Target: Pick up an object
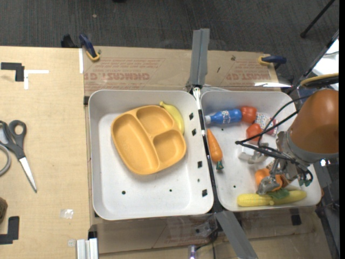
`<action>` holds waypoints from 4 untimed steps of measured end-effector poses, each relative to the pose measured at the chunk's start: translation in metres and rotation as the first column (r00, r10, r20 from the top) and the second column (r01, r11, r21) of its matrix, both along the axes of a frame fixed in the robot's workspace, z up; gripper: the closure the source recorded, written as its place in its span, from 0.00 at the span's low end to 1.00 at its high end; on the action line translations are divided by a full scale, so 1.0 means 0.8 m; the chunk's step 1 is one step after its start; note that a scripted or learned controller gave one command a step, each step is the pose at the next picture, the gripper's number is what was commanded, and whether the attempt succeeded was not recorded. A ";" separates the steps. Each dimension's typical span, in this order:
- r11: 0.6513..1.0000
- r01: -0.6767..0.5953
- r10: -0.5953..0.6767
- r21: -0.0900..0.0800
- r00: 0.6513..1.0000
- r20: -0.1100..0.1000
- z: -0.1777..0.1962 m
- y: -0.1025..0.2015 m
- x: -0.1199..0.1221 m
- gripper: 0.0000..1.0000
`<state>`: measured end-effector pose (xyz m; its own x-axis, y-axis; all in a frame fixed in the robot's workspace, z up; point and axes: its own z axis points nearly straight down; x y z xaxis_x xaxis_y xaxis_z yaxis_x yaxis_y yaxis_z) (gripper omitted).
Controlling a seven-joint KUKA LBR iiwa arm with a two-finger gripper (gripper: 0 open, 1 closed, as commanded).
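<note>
Lying crosswise under the gripper (pixel 268 183), corn cob (pixel 271 199); grip state unclear.

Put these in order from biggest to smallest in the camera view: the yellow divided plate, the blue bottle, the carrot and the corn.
1. Yellow divided plate
2. Corn
3. Blue bottle and carrot look too alike to rank.

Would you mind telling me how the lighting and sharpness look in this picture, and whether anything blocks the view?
Camera view: even, soft light with faint shadows inside the left bin; the yellow divided plate is sharp; the arm and its cables cover part of the right bin, so the gripper sits in clutter, hard to read.
</note>
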<state>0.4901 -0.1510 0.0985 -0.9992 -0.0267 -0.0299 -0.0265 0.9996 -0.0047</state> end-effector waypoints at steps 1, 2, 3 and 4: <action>1.000 -0.004 0.004 0.001 1.000 -0.007 0.010 0.001 -0.001 1.00; 1.000 -0.004 0.004 0.001 1.000 -0.006 0.010 0.001 -0.001 0.00; 1.000 0.029 -0.029 0.003 0.999 -0.016 -0.005 0.025 0.011 0.00; 0.993 0.119 -0.119 0.005 0.993 -0.024 -0.006 0.006 0.115 0.00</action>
<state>0.5819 -0.1464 0.0937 -0.9957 0.0929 -0.0060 0.0929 0.9957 0.0006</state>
